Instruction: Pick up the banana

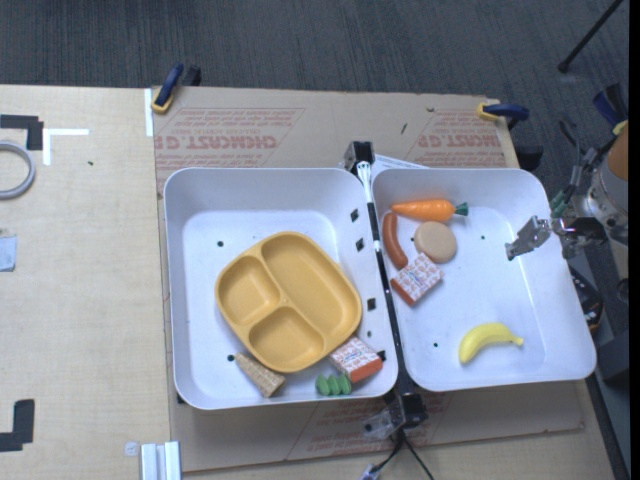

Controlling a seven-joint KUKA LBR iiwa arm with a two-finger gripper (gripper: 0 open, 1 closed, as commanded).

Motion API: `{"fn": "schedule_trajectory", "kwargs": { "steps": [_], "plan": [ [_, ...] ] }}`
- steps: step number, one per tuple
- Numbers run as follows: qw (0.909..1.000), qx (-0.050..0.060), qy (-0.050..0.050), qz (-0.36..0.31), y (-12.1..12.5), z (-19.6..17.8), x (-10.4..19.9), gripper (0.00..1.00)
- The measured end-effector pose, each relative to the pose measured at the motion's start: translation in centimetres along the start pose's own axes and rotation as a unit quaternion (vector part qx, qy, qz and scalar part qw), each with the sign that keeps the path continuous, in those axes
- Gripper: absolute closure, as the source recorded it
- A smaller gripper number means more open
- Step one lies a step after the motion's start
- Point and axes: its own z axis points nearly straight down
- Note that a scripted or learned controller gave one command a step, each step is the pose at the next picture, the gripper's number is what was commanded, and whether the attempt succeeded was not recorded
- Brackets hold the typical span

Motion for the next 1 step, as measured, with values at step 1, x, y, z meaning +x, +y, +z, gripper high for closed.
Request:
{"fn": "schedule_trajectory", "kwargs": {
  "steps": [1],
  "plan": [
    [0.9987, 0.000, 0.000, -0.051, -5.47, 7.75, 2.58, 0.00]
  ]
}}
